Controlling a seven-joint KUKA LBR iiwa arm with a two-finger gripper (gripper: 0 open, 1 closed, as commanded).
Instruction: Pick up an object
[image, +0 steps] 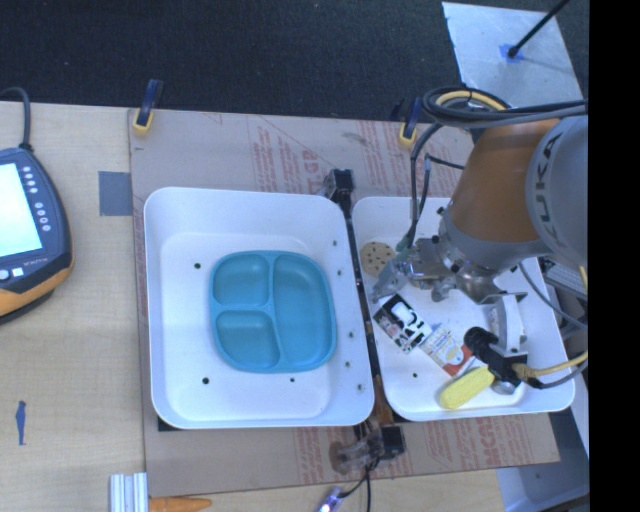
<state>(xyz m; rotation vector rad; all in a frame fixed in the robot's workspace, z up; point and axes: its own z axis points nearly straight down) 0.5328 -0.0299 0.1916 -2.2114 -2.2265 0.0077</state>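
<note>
My gripper (395, 278) is low over the left part of the right bin (540, 405), with the grey and orange arm above it. Just below it lies a black-and-white tube (403, 322) with an orange-and-white end (447, 349), set at a slant. A tan round perforated disc (375, 256) lies beside the gripper at the bin's left wall. A yellow oblong object (465, 389) rests near the bin's front edge. The arm hides the rear part of this bin.
The left bin (180, 390) holds a blue divided plate (272, 310) in its middle. A handheld control pendant (25, 230) lies on the bench at far left. Clamps (146, 108) sit at the board's rear corners.
</note>
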